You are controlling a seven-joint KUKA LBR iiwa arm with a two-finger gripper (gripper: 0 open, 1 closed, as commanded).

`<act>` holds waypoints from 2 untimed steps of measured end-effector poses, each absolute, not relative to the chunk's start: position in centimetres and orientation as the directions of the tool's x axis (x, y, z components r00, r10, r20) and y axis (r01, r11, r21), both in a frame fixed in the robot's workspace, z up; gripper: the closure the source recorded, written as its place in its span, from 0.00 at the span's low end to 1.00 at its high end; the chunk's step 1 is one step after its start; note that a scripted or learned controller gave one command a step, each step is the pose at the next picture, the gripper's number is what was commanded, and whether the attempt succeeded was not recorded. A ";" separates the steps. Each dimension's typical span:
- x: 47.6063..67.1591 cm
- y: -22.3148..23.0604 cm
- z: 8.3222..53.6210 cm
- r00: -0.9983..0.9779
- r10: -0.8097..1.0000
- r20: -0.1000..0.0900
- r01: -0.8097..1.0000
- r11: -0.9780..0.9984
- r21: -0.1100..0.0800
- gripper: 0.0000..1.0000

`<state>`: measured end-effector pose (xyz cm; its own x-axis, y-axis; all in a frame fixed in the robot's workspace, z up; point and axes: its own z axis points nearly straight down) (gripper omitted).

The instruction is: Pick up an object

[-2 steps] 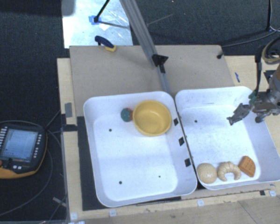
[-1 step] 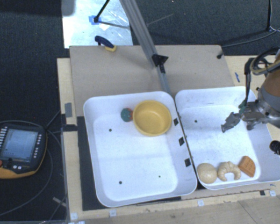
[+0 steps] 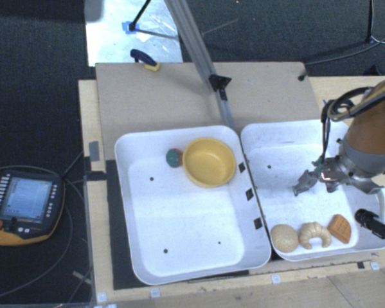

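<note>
- You have two white bins side by side: the left bin point(image 3: 185, 260) carries a yellow bowl point(image 3: 209, 162) near its back wall with a small teal ball point(image 3: 174, 157) touching the bowl's left side.
- The right bin point(image 3: 275, 139) has its three pickable things lined up along the front wall: a round bun point(image 3: 284, 237), a croissant point(image 3: 315, 234) and a waffle piece point(image 3: 340, 228), close together in a row. Bunched against the wall like that, they will probably leave you little room on the wall side.
- The gripper point(image 3: 305, 183) sits over the bare middle of the right bin, reaching in from the right, with nothing between its fingers that you can see.
- You cannot tell whether the jaws stand wide or narrow; the view is too blurred there.
- The nearest thing, the croissant, lies apart from the gripper, toward the front wall, so you likely need a move forward and down.
</note>
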<state>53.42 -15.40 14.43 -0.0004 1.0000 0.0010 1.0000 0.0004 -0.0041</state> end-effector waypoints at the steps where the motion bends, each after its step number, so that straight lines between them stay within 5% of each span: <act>1: 53.3 -15.4 9.2 0.000 1.000 0.001 1.000 0.000 -0.004 0.00; 2: 53.5 -15.4 10.5 0.000 1.000 0.000 1.000 0.000 0.001 1.00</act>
